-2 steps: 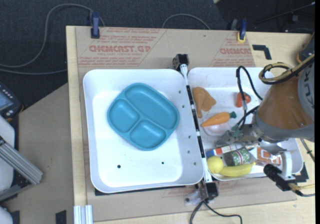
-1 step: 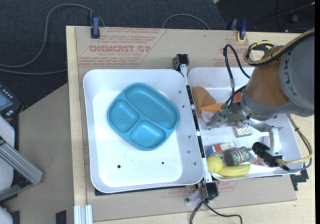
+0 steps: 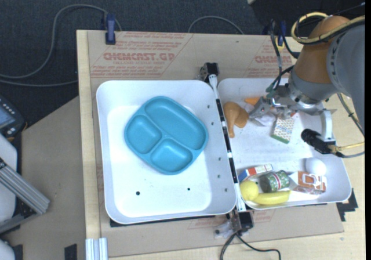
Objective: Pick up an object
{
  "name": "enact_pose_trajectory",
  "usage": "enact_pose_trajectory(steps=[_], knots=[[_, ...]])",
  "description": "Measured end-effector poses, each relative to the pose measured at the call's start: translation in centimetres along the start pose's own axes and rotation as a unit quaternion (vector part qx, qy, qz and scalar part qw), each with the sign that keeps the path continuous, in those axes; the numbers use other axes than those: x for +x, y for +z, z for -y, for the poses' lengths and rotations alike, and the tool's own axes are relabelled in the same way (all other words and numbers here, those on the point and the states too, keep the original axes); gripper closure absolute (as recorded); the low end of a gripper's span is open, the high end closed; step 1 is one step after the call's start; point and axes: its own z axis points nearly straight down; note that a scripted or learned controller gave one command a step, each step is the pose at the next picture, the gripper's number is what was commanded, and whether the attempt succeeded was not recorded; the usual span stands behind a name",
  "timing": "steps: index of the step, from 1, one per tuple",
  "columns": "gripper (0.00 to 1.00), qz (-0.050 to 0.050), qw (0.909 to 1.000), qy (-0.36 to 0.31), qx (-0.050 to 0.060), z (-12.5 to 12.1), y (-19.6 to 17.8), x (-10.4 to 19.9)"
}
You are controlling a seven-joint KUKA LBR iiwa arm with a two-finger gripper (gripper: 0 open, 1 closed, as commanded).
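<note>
Camera view: the gripper [image 3: 277, 104] hangs over the right bin [image 3: 342, 186]; near it, a patterned packet [image 3: 283, 128] lies lengthwise toward the bin's near edge.

The grey arm [image 3: 346, 50] reached in from the right of the camera view, its orange band [image 3: 316, 58] just above the wrist. The wrist pointed down and to the left, with the hand [image 3: 273, 105] low at the upper part of the right bin. Metal parts of the hand spread beneath the wrist.
</note>
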Motion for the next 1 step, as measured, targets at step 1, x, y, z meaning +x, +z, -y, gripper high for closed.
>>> enact_pose_trajectory(steps=[1], knots=[[0.0, -0.002, 0.9997, 0.004, 0.023, -4.15, 1.98, 2.13]])
